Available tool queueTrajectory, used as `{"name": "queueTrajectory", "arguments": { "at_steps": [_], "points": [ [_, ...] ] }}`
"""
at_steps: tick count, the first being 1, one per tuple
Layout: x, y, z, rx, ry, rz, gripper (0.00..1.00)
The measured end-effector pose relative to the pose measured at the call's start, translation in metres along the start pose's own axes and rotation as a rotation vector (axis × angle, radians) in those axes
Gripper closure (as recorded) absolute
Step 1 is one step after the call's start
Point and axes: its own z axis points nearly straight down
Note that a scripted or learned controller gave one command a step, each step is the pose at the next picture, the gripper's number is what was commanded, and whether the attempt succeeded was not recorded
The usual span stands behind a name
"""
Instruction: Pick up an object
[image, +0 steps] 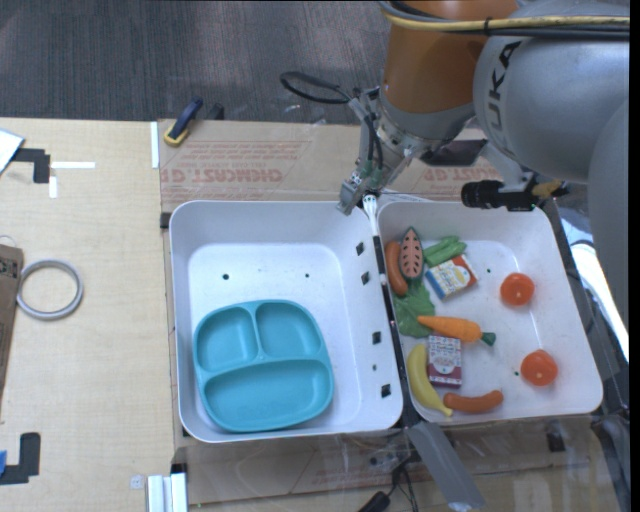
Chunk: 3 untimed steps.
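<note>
Grey and orange up top — the arm (500, 70) comes in from two o'clock and its gripper (357, 192) hangs over the far rim where the two bins meet, around twelve o'clock of the bench. Whether those fingers are spread or closed, I cannot tell from up here — they are small and dark against the cardboard (270, 160), and nothing shows between them. Over in the left bin (250, 250), a blue divided plate (263, 364) sits toward six o'clock, with bare white floor beyond it. The right bin (575, 300) is busy: a hot dog (403, 262) lies near its eleven o'clock corner, just beside a green leafy piece (443, 249) and a small carton (451, 277). A carrot (455, 327) lies across the middle on another green leaf (412, 305). Below it stands a dark red box (444, 361), with a banana (422, 381) curving along its left side and a sausage (473, 402) at six o'clock. Two tomatoes wait on the right — one (517, 290) at three o'clock, the other (538, 367) toward five. Every one of these lies on the bin floor, well below the gripper. Away on the wooden tabletop (90, 380) at nine o'clock rests a tape roll (47, 289).
</note>
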Motion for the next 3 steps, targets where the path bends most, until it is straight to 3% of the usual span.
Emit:
{"name": "queueTrajectory", "arguments": {
  "at_steps": [1,2,3],
  "points": [
    [0.039,-0.021,0.068,0.0,0.0,0.206,1.0],
    [0.008,-0.059,-0.014,-0.001,-0.002,0.091,1.0],
    [-0.01,-0.061,-0.077,-0.003,-0.004,-0.46,1.0]
  ]
}}
